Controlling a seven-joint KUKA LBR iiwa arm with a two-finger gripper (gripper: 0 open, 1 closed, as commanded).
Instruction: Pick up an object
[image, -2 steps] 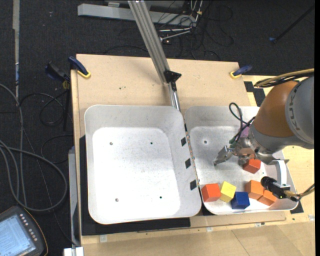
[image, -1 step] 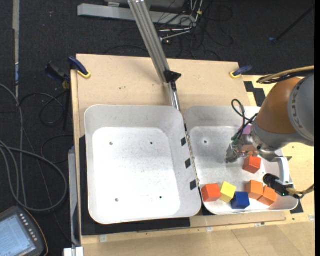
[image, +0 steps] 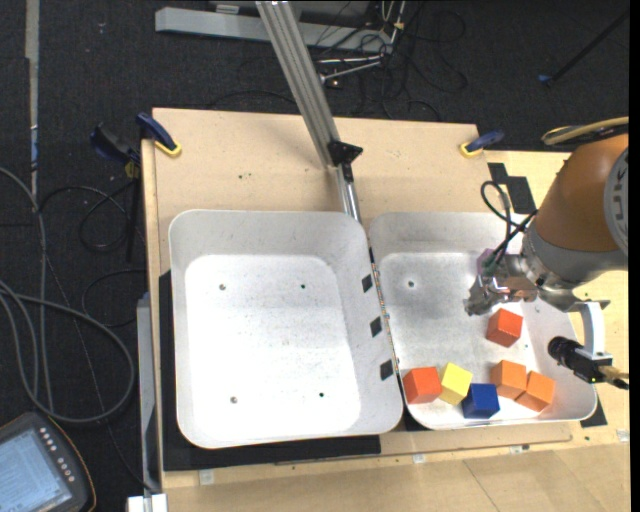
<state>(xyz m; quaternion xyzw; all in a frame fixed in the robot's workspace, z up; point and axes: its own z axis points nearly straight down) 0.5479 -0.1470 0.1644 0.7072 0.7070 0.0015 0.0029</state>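
Below the tool (image: 487, 297) sits a matte orange cube (image: 505, 327).

The gripper (image: 489, 291) hovers in the right bin (image: 430, 275), just above an orange block (image: 505, 327); more blocks line its near edge.

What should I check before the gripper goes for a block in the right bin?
1. Target choice: lone orange block sits apart from the others, ok.
2. Gripper position: just up and left of that block, not over it, not ok.
3. Finger opening: cannot tell.
4. Anything already held: cannot tell.
5. Cluster along the near wall of the right bin: orange block, yellow block, blue block and two more orange blocks crowd together, not ok for a clean grasp.
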